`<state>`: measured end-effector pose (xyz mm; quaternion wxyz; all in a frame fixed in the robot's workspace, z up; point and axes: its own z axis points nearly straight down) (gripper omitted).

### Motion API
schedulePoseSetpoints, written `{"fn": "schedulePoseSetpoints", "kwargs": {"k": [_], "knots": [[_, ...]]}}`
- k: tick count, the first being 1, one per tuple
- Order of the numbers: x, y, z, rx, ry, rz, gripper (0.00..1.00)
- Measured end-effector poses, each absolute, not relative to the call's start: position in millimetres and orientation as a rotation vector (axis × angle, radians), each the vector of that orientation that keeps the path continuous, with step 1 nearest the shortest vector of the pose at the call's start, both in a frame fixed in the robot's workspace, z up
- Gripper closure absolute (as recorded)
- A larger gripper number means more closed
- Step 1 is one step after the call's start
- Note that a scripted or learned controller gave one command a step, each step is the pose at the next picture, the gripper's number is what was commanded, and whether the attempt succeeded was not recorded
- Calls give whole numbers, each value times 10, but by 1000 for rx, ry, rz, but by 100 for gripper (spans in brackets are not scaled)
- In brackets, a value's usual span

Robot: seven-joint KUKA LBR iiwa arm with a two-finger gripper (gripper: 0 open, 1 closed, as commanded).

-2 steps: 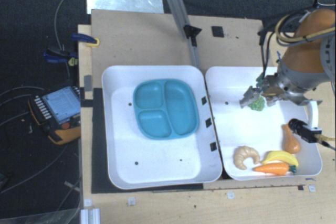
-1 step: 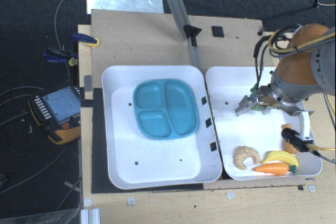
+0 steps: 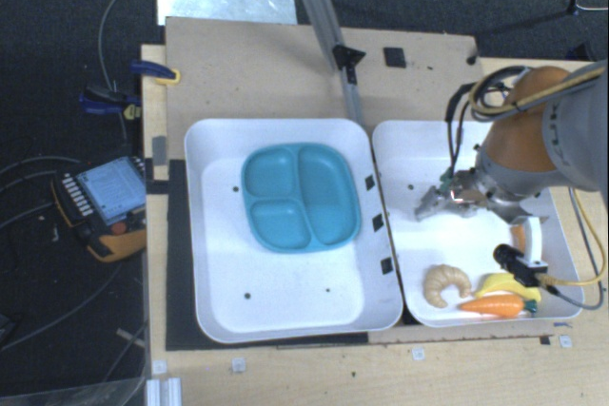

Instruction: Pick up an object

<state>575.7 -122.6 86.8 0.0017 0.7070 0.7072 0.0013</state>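
Two-finger grey metal pincer (image 3: 430,203), whether spread or closed cannot be told, poised over bare floor of the right-hand shallow white bin (image 3: 400,147). Below it: tan croissant-shaped toy (image 3: 446,282), orange carrot toy (image 3: 494,304). Step: approach. Next, probably, shift toward these and descend.

Arm (image 3: 557,124) cut off at right edge; yellow toy (image 3: 509,284) partly behind carrot (image 3: 495,304).

Beside the teal divided plate (image 3: 301,196), the right white bin (image 3: 409,157) holds a tan croissant (image 3: 445,282), yellow banana (image 3: 506,283) and orange carrot (image 3: 495,304).
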Motion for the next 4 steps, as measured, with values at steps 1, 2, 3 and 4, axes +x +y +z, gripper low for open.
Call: {"fn": "schedulePoseSetpoints", "kwargs": {"k": [1, 2, 3, 4], "knots": [[5772, -1228, 997, 2216, 2218, 8, 100], [5801, -1151, 1465, 2213, 2224, 6, 100], [5773, -1133, 1912, 2213, 2223, 6, 100], [5795, -1091, 2356, 2211, 2224, 6, 100]]}}
